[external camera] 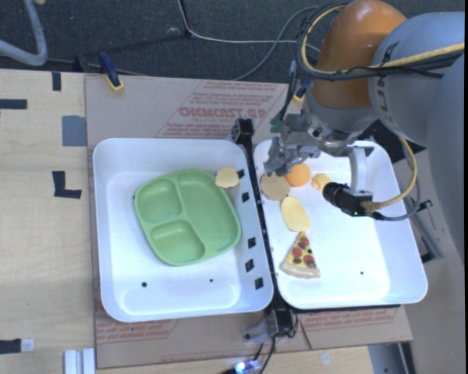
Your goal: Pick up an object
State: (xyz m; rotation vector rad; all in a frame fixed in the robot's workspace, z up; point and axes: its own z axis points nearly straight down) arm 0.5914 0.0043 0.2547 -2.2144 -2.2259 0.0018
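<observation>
We see the gripper (285, 160) low over the right bin (390, 275), near that bin's far left corner. We cannot tell how it is set, because the arm's grey body hides much of it. The arm (398, 61) comes in from the right, with its orange band above the wrist.

Right by the gripper lie the toy foods. An orange ball (299, 175) sits just beside it, on its right side. A flat tan round piece (274, 187) lies just under it, close to the bin's left wall. We cannot see if the gripper touches either one. A small yellow piece (320, 181) lies a bit more to the right, next to the orange ball. A pale yellow oval piece (295, 213) lies nearer to us, along the left side of the bin. A toy pizza slice (300, 257) lies nearer still, toward the near left corner.

So we count five toy foods in the right bin, one of each kind.

In the left bin (113, 232) we count one green plate (187, 216) with three parts. It lies in the middle of that bin. One small yellow piece (228, 178) sits at the plate's far right edge, close to the bin's right wall.

We count two white bins, side by side.
</observation>
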